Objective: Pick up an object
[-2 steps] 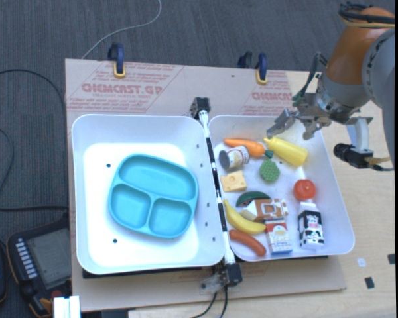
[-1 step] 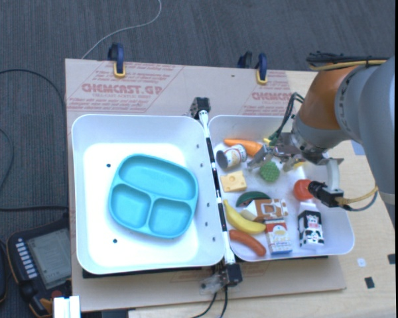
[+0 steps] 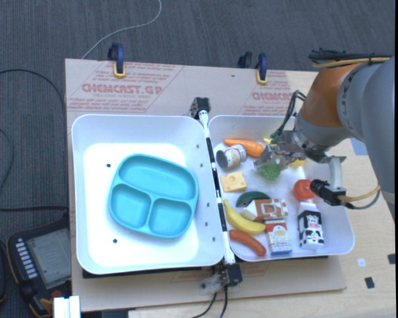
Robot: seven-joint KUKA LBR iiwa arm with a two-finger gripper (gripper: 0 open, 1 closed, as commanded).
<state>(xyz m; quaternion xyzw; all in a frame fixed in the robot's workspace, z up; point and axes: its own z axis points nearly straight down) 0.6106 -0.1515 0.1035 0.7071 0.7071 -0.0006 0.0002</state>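
Camera view has the arm (image 3: pixel 348 105) reaching in over the right bin (image 3: pixel 345 244), wrist bent down so the hand (image 3: pixel 277 152) sits low in the bin's far half. It hangs right over a green piece (image 3: pixel 270 171), and that looks like the pick it is lining up. Whether anything is actually caught cannot be told from up here; the wrist hides the working end.

Everything to pick from is crowded in that one bin, which explains the steep, careful reach. A carrot (image 3: pixel 245 146) lies along the far edge, with a small can (image 3: pixel 231 156) tipped over just beside it, close to the divider. A cheese wedge (image 3: pixel 233 181) sits next to the divider mid-bin. Toward the near edge come a banana (image 3: pixel 244 221) and a sausage (image 3: pixel 247 242), then a juice box (image 3: pixel 279 238) and a milk carton (image 3: pixel 311 228) by the near right corner. A tomato (image 3: pixel 303 189) rests by the right wall.

Over in the left bin (image 3: pixel 93 138), a blue tray (image 3: pixel 152 196) lies flat in the middle, well apart from the action. The green piece looks light and lumpy, so a clean grip could slip.
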